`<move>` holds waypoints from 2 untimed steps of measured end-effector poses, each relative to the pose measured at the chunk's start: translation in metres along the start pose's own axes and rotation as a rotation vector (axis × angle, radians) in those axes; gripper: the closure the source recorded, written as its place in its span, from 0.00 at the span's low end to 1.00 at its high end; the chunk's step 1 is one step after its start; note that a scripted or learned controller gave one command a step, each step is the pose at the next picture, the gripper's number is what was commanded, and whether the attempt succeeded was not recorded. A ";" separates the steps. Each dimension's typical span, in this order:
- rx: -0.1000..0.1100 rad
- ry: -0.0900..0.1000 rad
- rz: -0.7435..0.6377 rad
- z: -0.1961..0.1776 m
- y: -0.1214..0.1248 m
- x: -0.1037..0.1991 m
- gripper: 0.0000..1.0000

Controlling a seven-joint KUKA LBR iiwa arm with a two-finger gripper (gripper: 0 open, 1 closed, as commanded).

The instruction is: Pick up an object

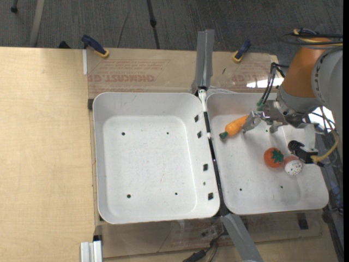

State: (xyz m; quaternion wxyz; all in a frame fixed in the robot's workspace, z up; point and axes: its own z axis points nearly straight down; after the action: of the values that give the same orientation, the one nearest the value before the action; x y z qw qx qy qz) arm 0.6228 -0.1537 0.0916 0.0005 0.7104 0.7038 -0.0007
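An orange toy carrot (pixel 235 126) with a green tip lies tilted in the upper left part of the right bin (pixel 256 198). My gripper (pixel 253 122) hangs low over that bin, right at the carrot's thick right end and seemingly touching it. The arm's wrist hides how the gripper meets the carrot. A red tomato-like toy (pixel 274 158) with a green top rests lower right of the gripper. Beside it lies a small white speckled ball (pixel 293 168).
The left bin (pixel 109 201) adjoins the right one along a central divider with black clips (pixel 206 146). The grey arm with its orange band (pixel 302 72) covers the right bin's upper right corner, with cables trailing by the right rim. Cardboard and clamps lie behind the bins.
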 end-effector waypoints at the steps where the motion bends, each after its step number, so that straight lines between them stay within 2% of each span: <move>1: 0.000 0.000 -0.030 0.000 0.030 0.047 0.00; 2: 0.002 0.001 -0.053 0.000 -0.052 0.047 0.00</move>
State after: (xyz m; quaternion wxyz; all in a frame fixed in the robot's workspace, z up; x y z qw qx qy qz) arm 0.5715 -0.1061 0.0911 -0.0008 0.6916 0.7222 -0.0010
